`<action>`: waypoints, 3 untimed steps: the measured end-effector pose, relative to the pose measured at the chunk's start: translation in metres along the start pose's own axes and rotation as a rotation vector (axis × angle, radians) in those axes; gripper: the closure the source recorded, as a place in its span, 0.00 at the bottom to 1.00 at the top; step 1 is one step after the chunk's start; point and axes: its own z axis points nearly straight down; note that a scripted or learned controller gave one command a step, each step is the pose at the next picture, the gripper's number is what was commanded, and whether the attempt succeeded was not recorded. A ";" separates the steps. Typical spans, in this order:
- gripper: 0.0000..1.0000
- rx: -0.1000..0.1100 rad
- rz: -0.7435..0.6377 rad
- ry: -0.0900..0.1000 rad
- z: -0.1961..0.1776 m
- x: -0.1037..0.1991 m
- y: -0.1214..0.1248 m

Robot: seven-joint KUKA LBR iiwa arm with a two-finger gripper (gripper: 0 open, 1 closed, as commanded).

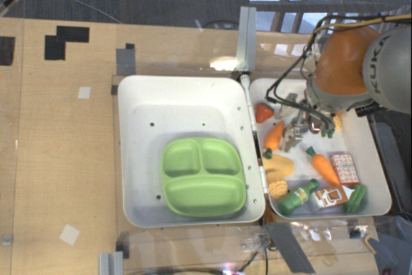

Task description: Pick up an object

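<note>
My gripper (295, 137) hangs low over the upper middle of the right bin (380, 199), under the grey arm with its orange band (341, 61). Just left of it lies a small carrot (275, 135), and a red tomato-like piece (264, 113) sits further up-left. A second carrot (324, 167) lies below and right of the gripper. I see nothing clearly held.
Also in the right bin are a yellow piece (280, 167), corn (278, 189), a green bottle (297, 198), a small carton (329, 198), a pink box (346, 167) and a green item (356, 198). The left bin (138, 106) holds a green divided plate (205, 176).
</note>
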 end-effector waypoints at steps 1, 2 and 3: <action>0.00 -0.001 0.057 0.001 -0.002 0.065 0.003; 1.00 0.003 0.053 -0.018 -0.016 0.059 0.002; 1.00 -0.001 0.062 -0.006 -0.174 0.028 0.020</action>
